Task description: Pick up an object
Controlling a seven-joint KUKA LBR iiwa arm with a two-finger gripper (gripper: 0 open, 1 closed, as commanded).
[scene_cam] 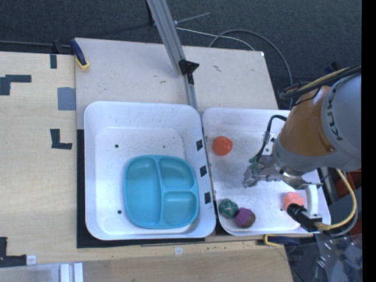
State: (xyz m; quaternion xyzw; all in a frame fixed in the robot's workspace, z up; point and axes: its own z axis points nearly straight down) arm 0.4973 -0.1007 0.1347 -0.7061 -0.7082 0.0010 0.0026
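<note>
Your gripper (251, 179) hangs low over the right bin (235, 117); whether it is open or closed cannot be told from this angle, and nothing is seen in it. The orange ball (221, 145) lies up and left of it, near. The green object (228, 207) and purple object (245, 217) lie just below it, touching each other. Judged nearest: the green one.

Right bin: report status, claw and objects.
Claw low over right bin, grip unclear. Orange ball, green piece, purple piece, pink piece loose on floor. Nothing blocking.
</note>
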